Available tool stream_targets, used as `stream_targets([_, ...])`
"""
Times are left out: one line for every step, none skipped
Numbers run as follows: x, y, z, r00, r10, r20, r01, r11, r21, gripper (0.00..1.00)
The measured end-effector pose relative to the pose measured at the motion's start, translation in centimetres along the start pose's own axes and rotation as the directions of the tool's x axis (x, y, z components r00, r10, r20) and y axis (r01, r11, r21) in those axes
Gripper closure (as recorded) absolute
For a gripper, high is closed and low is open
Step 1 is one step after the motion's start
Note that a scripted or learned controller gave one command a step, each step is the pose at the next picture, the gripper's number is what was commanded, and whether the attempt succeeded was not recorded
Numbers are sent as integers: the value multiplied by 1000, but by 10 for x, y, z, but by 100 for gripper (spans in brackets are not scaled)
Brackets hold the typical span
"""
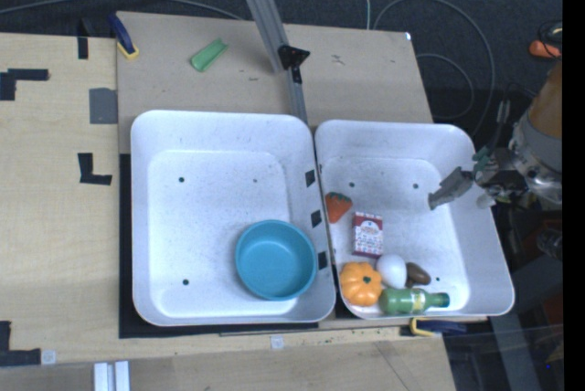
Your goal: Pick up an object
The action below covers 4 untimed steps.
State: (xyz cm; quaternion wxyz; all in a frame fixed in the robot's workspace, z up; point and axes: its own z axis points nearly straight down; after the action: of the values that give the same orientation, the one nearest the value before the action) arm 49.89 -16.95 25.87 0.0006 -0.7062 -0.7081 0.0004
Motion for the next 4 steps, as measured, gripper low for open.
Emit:
stream_targets([0,0,0,1000,0,0,0,1000,0,0])
stream_targets([1,-1,43,1000,2,0,-2,1000,4,0])
stream_targets([6,-12,96,1000,2,-2,-2,1000,6,0])
stream_targets([6,-9,140,1000,2,-1,-2,1000,6,0])
